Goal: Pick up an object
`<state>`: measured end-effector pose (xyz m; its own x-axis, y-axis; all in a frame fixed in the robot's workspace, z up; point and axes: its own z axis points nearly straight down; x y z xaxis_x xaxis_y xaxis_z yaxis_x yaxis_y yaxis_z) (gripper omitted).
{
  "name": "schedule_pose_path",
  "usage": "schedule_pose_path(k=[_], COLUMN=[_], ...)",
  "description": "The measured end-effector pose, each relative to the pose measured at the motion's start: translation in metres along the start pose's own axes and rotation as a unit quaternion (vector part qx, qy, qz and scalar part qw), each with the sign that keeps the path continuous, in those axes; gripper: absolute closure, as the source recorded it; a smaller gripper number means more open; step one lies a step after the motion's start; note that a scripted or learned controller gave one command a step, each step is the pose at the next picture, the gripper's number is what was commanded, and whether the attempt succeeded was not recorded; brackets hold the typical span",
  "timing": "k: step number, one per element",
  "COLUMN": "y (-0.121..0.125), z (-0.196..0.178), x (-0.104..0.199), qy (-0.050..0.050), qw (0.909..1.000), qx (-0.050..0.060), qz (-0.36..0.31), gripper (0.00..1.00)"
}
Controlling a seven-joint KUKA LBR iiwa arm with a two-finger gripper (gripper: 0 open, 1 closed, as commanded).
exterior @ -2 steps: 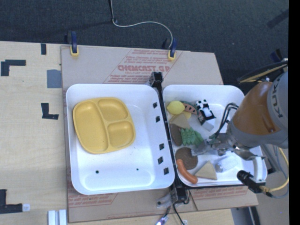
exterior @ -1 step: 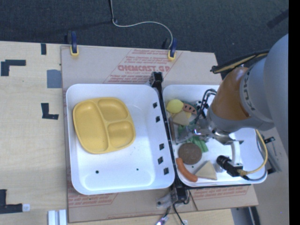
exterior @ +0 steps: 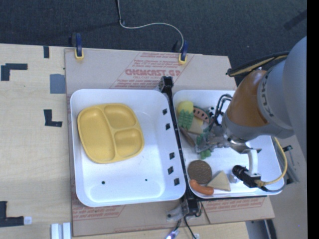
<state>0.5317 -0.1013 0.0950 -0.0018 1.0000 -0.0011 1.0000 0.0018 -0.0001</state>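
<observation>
The right bin [exterior: 259,183] holds a heap of toy food: a yellow piece [exterior: 185,106], a green ridged piece [exterior: 186,118], a striped slice [exterior: 201,114], a brown round patty [exterior: 200,170], a pale wedge [exterior: 220,181] and an orange-red sausage [exterior: 201,187]. My gripper [exterior: 208,139] reaches down into this bin from the right, low among the green and yellow pieces in the bin's left half. Its tips are buried in the clutter, beside a small green item [exterior: 203,144].
The left bin [exterior: 119,190] bears a yellow three-compartment plate [exterior: 109,131] in its upper left part. A black divider [exterior: 172,133] runs between the bins. The arm's grey body and orange band [exterior: 249,103] cover the right bin's upper right.
</observation>
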Motion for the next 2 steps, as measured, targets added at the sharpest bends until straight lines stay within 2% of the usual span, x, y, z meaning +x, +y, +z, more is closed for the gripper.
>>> schedule_pose_path(k=[1,2], y=[0.014,0.051], z=[-0.095,-0.110], x=[0.063,0.088], qy=[0.002,0.001], qw=[1.0000,1.0000], qx=[-0.004,-0.001], qz=[-0.003,-0.002], gripper=[1.00,1.00])
